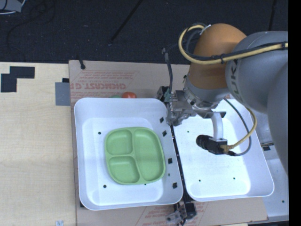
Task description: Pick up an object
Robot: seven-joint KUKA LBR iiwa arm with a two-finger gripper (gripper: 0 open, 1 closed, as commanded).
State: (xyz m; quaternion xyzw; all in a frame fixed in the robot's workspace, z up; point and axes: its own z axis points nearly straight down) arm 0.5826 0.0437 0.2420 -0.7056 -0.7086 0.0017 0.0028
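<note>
A light green divided plate (135, 155) lies flat in the left white bin (89, 126), a little right of its middle. The gripper (175, 111) hangs from the grey and orange arm (217, 51) over the far left corner of the right bin (244, 182), beside the rims where the two bins meet. It is up and to the right of the plate and apart from it. The wrist hides the gripper's tip, and I see nothing held in it.
A small red object (129, 95) lies on the cardboard just behind the left bin's far rim. A black connector on a yellow cable (211, 144) hangs from the arm over the right bin. The arm's bulk covers the right bin's far right part.
</note>
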